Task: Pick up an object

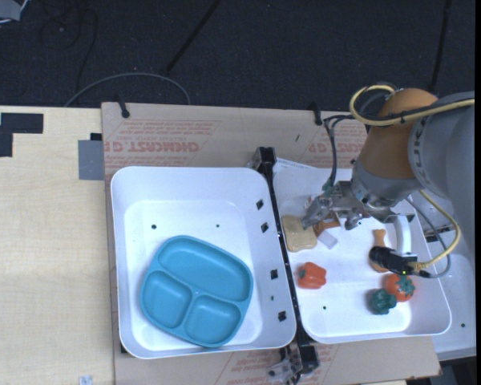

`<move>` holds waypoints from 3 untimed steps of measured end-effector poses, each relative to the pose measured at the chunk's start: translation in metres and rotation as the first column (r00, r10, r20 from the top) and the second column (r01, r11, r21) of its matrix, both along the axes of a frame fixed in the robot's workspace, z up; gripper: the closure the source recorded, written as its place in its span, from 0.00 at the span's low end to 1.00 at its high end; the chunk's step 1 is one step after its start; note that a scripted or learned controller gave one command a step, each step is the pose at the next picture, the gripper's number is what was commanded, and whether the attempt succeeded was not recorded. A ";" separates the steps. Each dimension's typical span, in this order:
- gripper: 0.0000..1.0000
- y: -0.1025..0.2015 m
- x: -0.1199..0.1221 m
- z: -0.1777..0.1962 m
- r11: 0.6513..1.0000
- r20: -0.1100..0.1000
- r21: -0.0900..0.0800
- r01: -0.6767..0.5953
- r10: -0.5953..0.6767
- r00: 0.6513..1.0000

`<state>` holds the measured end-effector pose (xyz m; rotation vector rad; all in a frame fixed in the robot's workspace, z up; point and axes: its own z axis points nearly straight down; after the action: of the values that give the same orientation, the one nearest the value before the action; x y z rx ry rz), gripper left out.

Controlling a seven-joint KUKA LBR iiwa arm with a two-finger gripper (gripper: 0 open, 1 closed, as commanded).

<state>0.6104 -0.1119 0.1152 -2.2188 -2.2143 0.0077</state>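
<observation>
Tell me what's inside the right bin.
A tan piece, a red toy, a teal lump, an orange lump and an orange bit lie in the right bin. The gripper and arm cover its upper part, so anything under them is hidden.

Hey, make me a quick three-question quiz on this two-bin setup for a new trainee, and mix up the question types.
1. Multiple choice: where does the blue tray lie?
A) in the view's left bin
B) in the view's right bin
C) on the bench outside the bins

2. True or false: the gripper hovers over the blue tray.

3. Fill in: the blue tray has ___ compartments.

Key
1. A.
2. False: it is over the view's right bin, close to the tan piece.
3. Three.
</observation>
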 end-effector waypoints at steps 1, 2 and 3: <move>1.00 -0.001 0.001 0.013 1.000 0.003 -0.001 0.003 -0.003 1.000; 1.00 -0.004 0.003 0.056 1.000 0.009 -0.002 0.003 -0.003 1.000; 1.00 0.004 0.009 0.109 1.000 0.011 -0.002 -0.004 0.004 1.000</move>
<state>0.6190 -0.1077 0.2240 -2.2212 -2.2247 -0.0029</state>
